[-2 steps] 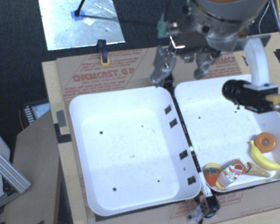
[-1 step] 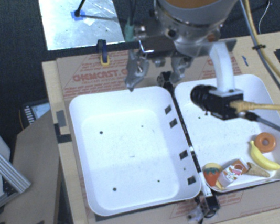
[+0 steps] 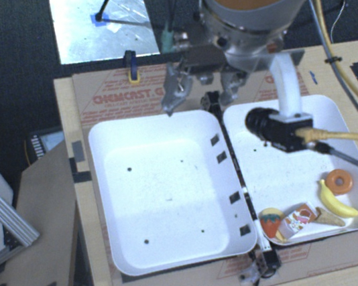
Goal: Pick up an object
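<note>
Two white bins sit side by side on the table, the left bin [image 3: 166, 188] bare and the right bin [image 3: 352, 144] holding the objects in its near corner. From above, the claw [image 3: 197, 91] hangs spread and holding nothing over the bins' far rims, so the banana [image 3: 336, 199], lying slantwise beside the orange ring [image 3: 339, 181], lies well apart toward the near right.

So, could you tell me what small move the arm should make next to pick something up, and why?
Probably swing the gripper toward the near right corner of the right bin. The gripper hangs open over the far rims where the two bins meet, with nothing between its fingers, while the banana, the orange ring and the small packet all lie clustered in that corner.
</note>
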`<state>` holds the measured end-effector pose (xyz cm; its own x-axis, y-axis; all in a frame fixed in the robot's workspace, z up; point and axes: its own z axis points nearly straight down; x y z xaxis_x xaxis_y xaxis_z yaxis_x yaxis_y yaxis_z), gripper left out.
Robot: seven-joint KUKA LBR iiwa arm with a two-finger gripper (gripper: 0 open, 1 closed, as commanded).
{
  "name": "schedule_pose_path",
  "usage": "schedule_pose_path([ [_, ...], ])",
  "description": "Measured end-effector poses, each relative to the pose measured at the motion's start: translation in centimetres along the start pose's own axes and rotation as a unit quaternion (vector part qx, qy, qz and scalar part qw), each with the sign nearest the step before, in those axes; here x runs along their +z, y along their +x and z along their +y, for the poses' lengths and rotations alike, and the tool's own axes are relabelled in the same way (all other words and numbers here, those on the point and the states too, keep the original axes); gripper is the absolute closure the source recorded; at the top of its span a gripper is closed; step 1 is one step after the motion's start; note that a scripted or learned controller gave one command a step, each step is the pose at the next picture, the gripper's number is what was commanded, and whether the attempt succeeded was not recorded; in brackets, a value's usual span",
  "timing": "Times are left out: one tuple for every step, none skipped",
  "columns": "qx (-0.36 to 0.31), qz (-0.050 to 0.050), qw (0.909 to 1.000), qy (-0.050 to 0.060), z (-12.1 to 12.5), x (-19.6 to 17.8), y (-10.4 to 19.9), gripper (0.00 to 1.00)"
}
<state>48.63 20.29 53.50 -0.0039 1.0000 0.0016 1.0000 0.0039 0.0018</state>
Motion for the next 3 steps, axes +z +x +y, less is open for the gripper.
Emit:
schedule_pose_path([
  [-0.001, 0.0, 1.0, 0.0, 0.0, 0.0, 2.2, 0.0],
  [-0.002, -0.001, 1.0, 0.001, 0.0, 3.4, 3.1, 0.0],
  [-0.002, 0.0, 1.0, -0.001, 0.1, 2.1, 3.1, 1.0],
])
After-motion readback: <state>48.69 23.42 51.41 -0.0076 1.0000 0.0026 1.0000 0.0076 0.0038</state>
